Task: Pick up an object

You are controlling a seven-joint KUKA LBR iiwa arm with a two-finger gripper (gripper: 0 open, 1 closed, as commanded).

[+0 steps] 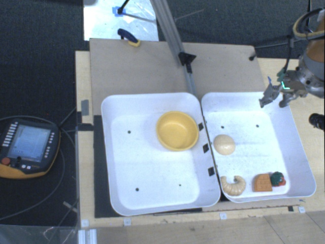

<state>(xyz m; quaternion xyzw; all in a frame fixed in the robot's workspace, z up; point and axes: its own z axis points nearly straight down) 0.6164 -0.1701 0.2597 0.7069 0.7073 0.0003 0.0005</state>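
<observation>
Camera view: claw (pixel 277 96), fingers spread and holding nothing, hangs at the right bin's (pixel 299 151) two o'clock corner, apparently staged for picking.

The gripper (pixel 275 96) hangs over the far right corner of the right bin (pixel 254 118), fingers spread apart with nothing between them. The right bin holds a cream ball (pixel 224 144) at centre left, a croissant (pixel 233 185) and an orange cracker (pixel 262 182) near. The left bin (pixel 137 182) holds a yellow bowl (pixel 176 130).

No readable text or labels.
</observation>
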